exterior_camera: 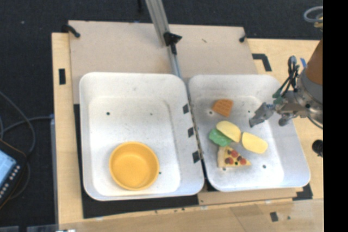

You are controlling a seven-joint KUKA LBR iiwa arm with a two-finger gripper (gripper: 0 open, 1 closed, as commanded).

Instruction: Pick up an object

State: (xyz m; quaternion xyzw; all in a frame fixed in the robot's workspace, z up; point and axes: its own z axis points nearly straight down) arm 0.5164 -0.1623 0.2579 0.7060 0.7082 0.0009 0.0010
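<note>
The right bin (283,171) holds a small orange-brown piece (222,107), a pale yellow piece (229,130) lying on a green one (218,138), another yellow piece (254,143), and a pizza-slice toy (232,157). My gripper (263,115) hangs over the right side of that bin, above and to the right of the yellow pieces. Nothing shows between its fingers.
A yellow bowl (134,165) sits in the left bin (98,89) near its front. A slanted metal rail (155,2) runs from the top down to the gap between the bins. The grey arm (310,89) comes in at the right edge.
</note>
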